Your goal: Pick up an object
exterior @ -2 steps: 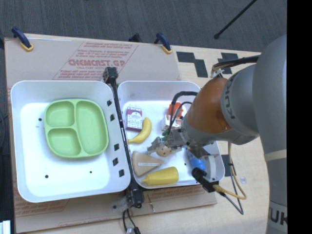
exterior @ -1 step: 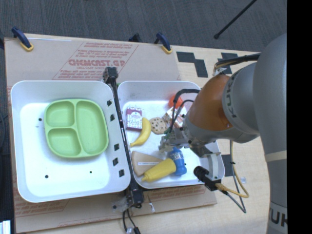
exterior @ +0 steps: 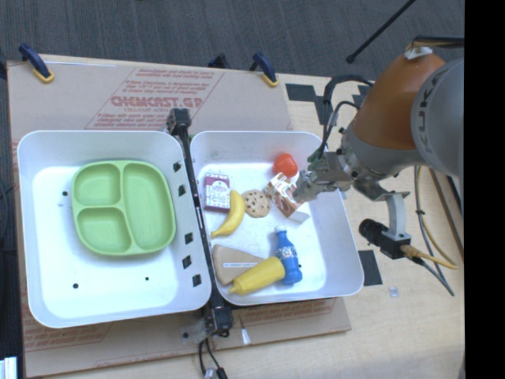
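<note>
Our gripper (exterior: 304, 186) hangs right of centre over the carton (exterior: 282, 197) (finger spread unreadable), so we descend squarely, avoiding the cookie (exterior: 255, 202).

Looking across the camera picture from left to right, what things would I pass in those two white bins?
Green divided plate → maroon card box → banana → cookie → blue bottle → gripper, at the right bin's far side.

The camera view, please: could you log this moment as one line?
end effector low in right bin | over brown-white packet | grasp unconfirmed | green plate in left bin
</note>
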Tool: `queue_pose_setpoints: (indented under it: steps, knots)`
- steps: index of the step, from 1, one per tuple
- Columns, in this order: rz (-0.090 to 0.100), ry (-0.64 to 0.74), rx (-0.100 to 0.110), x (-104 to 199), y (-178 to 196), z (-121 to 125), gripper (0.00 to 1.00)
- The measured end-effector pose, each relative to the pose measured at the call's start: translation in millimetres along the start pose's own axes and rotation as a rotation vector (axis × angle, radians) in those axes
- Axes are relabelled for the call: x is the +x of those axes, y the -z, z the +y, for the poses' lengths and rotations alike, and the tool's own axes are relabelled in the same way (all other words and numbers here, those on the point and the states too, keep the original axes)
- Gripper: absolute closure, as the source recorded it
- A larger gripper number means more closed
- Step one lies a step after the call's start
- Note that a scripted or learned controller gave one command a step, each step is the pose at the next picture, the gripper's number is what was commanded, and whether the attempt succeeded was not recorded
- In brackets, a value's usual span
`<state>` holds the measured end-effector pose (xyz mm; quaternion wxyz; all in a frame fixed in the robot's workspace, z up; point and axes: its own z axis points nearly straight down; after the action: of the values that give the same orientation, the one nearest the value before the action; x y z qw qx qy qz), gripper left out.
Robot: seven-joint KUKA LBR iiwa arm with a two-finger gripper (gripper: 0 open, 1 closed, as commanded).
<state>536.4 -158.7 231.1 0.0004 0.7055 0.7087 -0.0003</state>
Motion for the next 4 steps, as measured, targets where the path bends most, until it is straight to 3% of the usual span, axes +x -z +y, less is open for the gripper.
queue_pose_setpoints:
  steps: [1, 2, 3, 4]
  knots:
    - [0.001, 0.000, 0.001, 0, 0, 0, 0.00]
    - [0.004, 0.003, 0.005, 58, -129, -60, 0.00]
    - [0.004, 0.008, 0.003, 58, -119, -58, 1.00]
    - [-0.001, 0.002, -0.002, 16, 61, -48, 1.00]
